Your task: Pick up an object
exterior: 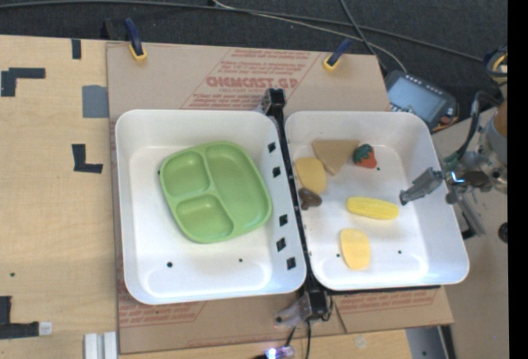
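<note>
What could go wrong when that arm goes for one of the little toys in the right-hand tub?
Three risks, judging from this view. The gripper sits near the right bin's wall, so it might bump the rim. The yellow corn-shaped piece looks rounded and could slip or roll out of a pinch. The round yellow piece, tan wedge and small brown piece crowd together by the divider, so a grab there might catch two or shove them aside.

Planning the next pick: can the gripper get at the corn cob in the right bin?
Probably yes. The gripper sits over the right bin's right side, just beside the corn cob, which lies apart from the yellow slice and strawberry, with nothing between.
</note>
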`<state>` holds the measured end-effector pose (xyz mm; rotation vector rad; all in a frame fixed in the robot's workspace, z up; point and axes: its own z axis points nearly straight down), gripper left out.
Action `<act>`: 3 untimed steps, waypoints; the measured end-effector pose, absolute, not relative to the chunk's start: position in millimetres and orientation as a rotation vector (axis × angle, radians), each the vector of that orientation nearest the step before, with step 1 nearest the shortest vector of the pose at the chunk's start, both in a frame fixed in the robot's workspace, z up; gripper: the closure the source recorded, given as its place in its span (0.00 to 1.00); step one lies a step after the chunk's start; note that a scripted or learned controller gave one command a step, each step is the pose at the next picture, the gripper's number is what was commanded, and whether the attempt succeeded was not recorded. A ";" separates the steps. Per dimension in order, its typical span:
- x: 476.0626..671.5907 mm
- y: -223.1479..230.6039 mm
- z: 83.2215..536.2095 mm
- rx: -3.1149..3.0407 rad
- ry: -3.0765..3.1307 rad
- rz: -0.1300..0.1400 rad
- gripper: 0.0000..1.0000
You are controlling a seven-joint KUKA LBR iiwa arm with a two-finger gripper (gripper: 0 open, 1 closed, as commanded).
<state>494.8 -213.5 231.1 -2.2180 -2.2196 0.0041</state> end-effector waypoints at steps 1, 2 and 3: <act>490.7 -215.9 186.6 -2.218 -2.218 0.005 0.00; 497.5 -211.3 126.4 -2.216 -2.220 0.004 0.00; 498.3 -211.5 139.5 -2.219 -2.222 0.001 1.00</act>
